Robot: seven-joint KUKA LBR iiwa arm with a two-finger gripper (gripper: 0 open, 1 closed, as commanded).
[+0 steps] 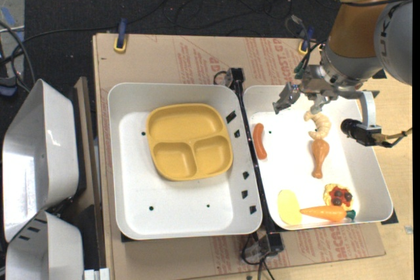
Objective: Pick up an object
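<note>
Tan drumstick (319, 155) (upright, lengthwise)

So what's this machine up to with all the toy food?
A grey and orange robot arm reaches in from the right, with its end effector hovering over the far end of the right bin. Nothing is between its fingers, so it hasn't picked anything up yet. In that bin lie a sausage, a shrimp, a drumstick, a carrot, a yellow slice and a small berry pastry. The left bin holds a yellow divided plate.
</note>
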